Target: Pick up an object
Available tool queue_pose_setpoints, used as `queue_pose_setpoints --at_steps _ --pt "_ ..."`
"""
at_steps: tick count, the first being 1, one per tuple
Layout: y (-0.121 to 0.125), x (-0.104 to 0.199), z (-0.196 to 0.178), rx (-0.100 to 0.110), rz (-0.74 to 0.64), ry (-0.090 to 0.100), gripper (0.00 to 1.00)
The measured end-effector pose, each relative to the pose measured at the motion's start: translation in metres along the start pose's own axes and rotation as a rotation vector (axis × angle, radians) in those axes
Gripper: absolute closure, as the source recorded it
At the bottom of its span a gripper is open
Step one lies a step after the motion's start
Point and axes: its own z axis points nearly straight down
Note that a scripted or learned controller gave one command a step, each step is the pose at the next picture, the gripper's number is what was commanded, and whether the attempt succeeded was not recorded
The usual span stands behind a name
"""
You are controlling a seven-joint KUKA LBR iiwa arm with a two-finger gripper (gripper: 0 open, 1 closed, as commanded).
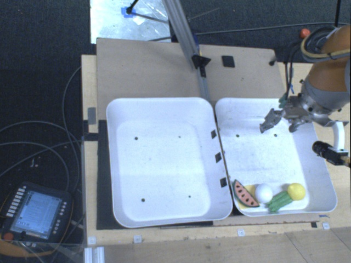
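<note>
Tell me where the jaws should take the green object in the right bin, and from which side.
Grip the green object across its narrow middle, coming straight down from above. It lies flat and elongated, slanting between the white ball and the yellow object, so closing across its short width probably leaves the most room.

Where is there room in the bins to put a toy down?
The left bin has bare floor from wall to wall. In the right bin, the middle is bare between the gripper up top and the toys below. Its near edge is crowded: watermelon slice, white ball, green toy, lemon.
</note>
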Motion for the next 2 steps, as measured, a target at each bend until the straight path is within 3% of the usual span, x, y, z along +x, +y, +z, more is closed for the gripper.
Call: queue_pose_setpoints --at_steps 2 --pt "0.006 0.007 0.105 0.0 -0.001 0.0 0.0"
